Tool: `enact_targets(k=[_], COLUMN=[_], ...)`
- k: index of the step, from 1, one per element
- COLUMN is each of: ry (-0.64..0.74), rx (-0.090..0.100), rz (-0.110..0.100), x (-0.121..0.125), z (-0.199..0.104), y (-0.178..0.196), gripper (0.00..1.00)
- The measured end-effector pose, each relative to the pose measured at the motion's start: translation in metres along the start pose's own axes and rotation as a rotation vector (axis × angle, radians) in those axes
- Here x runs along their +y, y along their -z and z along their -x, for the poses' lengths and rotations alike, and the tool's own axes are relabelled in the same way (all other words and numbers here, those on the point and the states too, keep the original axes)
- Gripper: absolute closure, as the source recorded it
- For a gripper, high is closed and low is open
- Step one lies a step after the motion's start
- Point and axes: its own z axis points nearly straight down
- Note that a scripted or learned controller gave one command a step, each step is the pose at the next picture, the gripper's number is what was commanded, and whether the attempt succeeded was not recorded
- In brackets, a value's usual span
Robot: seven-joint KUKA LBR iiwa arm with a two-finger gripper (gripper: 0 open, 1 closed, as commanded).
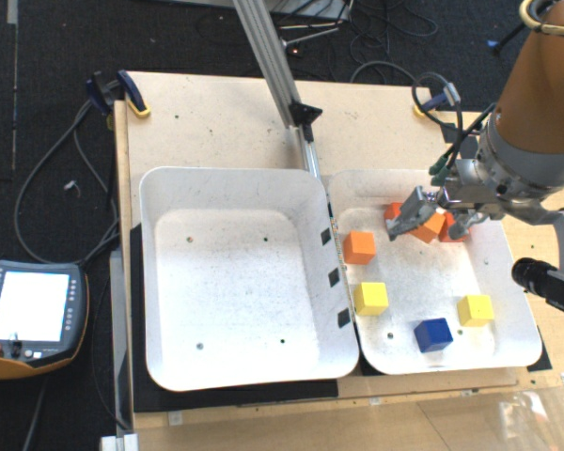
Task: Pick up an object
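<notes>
While the gripper (435, 216) is hovering low in the right bin (517, 332), an orange block (430, 226) is sitting between its spread fingers. Another orange cube (360, 247) is lying at nine o'clock; two yellow cubes (371, 298) and a blue cube (433, 334) are lying toward six.

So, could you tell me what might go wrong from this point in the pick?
The gripper sits low in the right bin over a tight cluster: an orange block with red pieces on either side. It may nudge the neighbours or clamp two at once.

How well the fingers are seated on the orange block is unclear, so it could slip on lifting.

The cluster is near the bin's back wall, so the fingers could scrape it.
</notes>
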Motion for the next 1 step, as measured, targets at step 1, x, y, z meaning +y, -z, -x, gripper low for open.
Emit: enact_targets(k=[1], ry=[-0.009], rx=[-0.002], rz=[-0.002], x=[0.059], z=[-0.0091], y=[-0.106], gripper=[0.0])
